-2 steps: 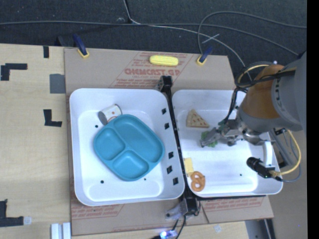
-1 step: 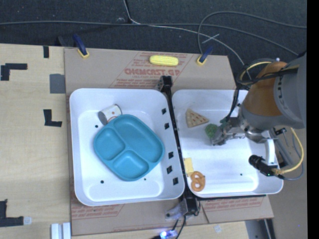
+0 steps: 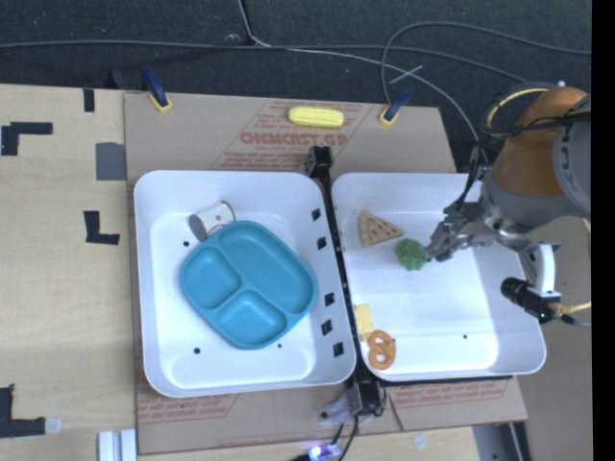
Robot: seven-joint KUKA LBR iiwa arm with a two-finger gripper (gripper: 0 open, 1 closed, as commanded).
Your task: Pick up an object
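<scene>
Gripper [image 3: 440, 246] low in rt bin [image 3: 480, 353], just at 3 o'clock of broccoli [image 3: 411, 254]; jaws' state can't tell. Pretzel [image 3: 381, 350] at 6.

A wooden bench [image 3: 58, 286] with black tape marks [image 3: 96, 229] carries a cardboard sheet [image 3: 279, 133] — clamped at its far edge by two blue clips [image 3: 156, 89]. Beyond lies dark carpet [image 3: 144, 17], crossed by cables [image 3: 317, 51].

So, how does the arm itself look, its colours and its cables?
The arm is grey with a wide orange band above the wrist. Thin dark cables loop around the band and run off over the bench. The pincer is small, dark grey metal. A white and black part sticks out below the wrist.
</scene>
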